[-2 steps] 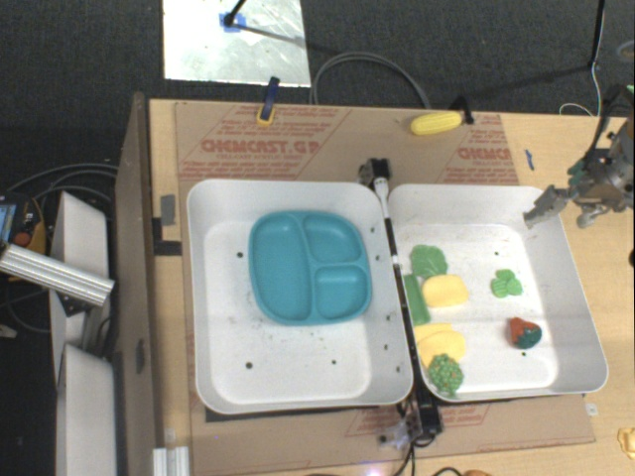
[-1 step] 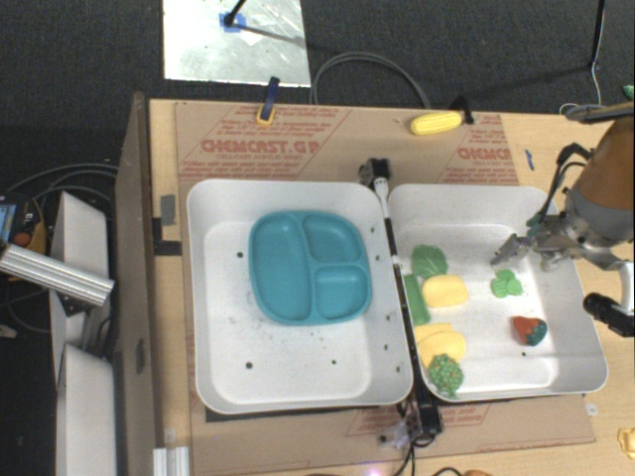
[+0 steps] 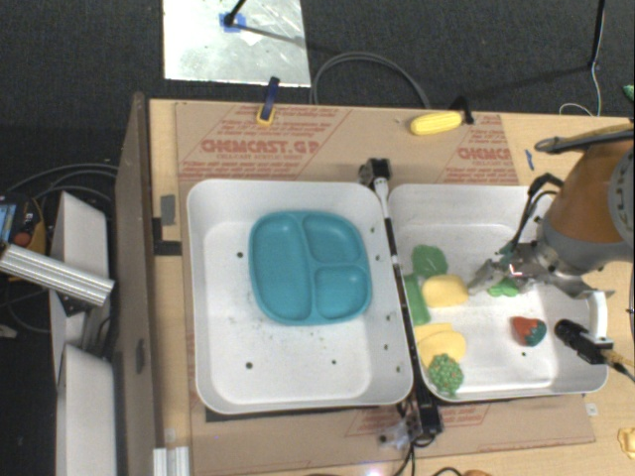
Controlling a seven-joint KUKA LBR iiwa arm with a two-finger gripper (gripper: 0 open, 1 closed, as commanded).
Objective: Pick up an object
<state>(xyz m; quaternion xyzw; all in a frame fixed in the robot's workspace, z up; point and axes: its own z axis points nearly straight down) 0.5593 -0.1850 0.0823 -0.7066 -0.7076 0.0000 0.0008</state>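
My gripper [image 3: 493, 277] hangs low over the middle of the right bin [image 3: 476, 216], reaching in from the right. A small green object [image 3: 507, 289] lies right at its tip; whether it is gripped is unclear. To the left of the gripper are a yellow object [image 3: 444, 291], a green piece [image 3: 429, 260] and a green strip [image 3: 415, 306] by the bin's left wall. Nearer the front lie another yellow piece [image 3: 443, 343] and a bumpy green object [image 3: 445, 373]. A red and teal object [image 3: 528, 330] rests below the gripper.
The left bin [image 3: 228, 365] holds a blue divided plate [image 3: 310, 267]. A yellow object [image 3: 435, 122] lies on the cardboard behind the bins. The arm's orange band [image 3: 595, 181] stands over the right bin's far right corner.
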